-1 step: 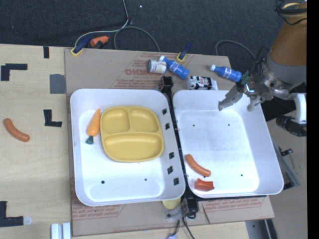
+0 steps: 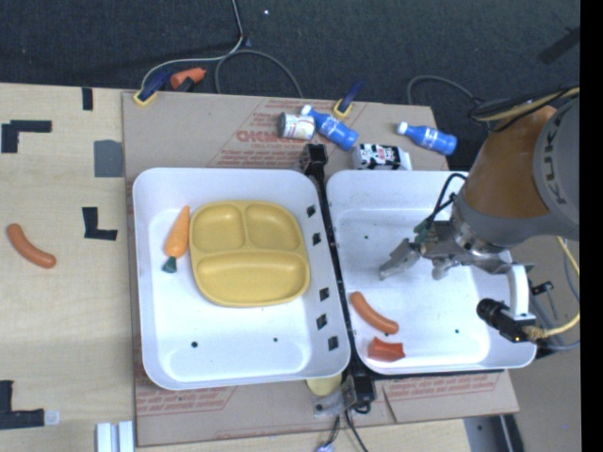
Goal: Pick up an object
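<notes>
In the right bin [image 2: 415, 188], the gripper [image 2: 417, 260] hangs over bare white floor near the middle, its two fingers [image 2: 397, 262] spread apart with nothing between them; the arm [image 2: 513, 172] leans in from the right above it. The closest things to take lie nearer and to the left of it: an orange sausage [image 2: 374, 312] lying slantwise on the floor, and a red piece [image 2: 385, 350] just beside the near wall; both sit apart from the fingers. The left bin [image 2: 151, 281] holds a yellow divided plate [image 2: 250, 252] with a carrot [image 2: 177, 232] just at its left. The step in hand looks like the approach, the grasp not yet made; the next move would call for shifting toward the sausage, turning the fingers across its narrow width, then lowering and closing; a poorly centred pinch may roll it away.
</notes>
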You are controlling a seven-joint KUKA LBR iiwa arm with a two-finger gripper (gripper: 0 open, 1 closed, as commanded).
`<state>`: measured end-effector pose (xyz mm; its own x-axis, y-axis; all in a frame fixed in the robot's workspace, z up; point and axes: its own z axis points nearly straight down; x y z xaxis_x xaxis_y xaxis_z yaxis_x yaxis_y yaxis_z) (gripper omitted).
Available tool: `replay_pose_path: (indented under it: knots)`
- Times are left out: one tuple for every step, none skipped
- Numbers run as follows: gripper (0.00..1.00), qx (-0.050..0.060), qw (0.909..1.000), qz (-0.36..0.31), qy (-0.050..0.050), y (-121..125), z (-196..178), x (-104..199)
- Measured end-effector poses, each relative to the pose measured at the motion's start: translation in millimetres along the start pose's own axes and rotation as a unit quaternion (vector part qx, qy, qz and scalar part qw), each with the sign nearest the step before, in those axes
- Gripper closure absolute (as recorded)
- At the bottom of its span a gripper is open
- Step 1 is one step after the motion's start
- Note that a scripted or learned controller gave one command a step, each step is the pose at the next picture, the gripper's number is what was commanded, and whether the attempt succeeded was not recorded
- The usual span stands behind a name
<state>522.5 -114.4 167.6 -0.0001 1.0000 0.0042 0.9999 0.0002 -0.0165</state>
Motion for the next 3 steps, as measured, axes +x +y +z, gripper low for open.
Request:
replay_pose_path:
  knots:
    - [0.0, -0.01, 0.9999, 0.0, -0.004, -38.0, 86.6, 18.5]
    - [1.0, -0.011, 0.9999, 0.001, -0.004, -35.8, 71.7, 16.8]
    - [1.0, -0.012, 0.9999, -0.004, -0.001, -20.0, -21.2, 77.9]
